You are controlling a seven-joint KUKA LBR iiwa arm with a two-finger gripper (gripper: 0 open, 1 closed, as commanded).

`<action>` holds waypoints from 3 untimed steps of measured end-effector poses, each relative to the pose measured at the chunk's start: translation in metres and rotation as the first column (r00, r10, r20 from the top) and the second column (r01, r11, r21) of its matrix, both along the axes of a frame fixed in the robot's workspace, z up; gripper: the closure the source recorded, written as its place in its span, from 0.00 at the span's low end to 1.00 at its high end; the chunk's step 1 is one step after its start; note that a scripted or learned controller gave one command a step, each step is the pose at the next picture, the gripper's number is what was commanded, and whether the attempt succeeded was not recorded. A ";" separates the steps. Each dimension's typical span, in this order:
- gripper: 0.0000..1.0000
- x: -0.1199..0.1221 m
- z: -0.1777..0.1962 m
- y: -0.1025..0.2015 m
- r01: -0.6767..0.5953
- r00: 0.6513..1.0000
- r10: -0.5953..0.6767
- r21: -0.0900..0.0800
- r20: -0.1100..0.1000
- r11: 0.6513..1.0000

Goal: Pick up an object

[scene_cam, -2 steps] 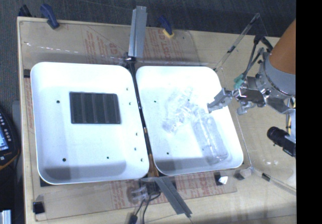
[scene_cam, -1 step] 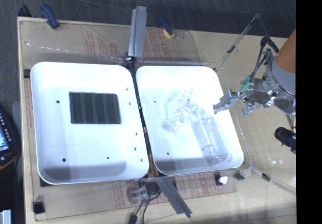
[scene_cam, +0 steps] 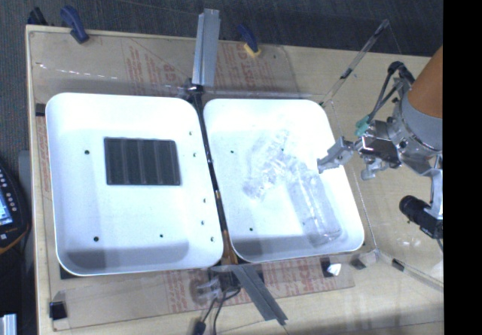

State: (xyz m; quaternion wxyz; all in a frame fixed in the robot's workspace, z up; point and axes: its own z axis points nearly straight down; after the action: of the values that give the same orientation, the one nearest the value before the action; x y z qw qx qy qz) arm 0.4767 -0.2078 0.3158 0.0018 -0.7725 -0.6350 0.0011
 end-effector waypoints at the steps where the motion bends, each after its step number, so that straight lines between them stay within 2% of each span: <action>1: 0.00 0.014 -0.029 0.046 0.174 0.985 -0.174 -0.001 0.001 0.985; 2: 0.00 0.000 0.005 0.004 0.143 0.990 -0.143 -0.001 0.003 0.990; 3: 0.00 0.001 -0.022 0.016 -0.380 0.925 0.380 -0.001 0.004 0.925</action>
State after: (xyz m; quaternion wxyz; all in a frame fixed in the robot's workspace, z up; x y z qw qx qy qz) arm 0.4778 -0.1915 0.2941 0.0002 -0.6350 -0.7725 0.0001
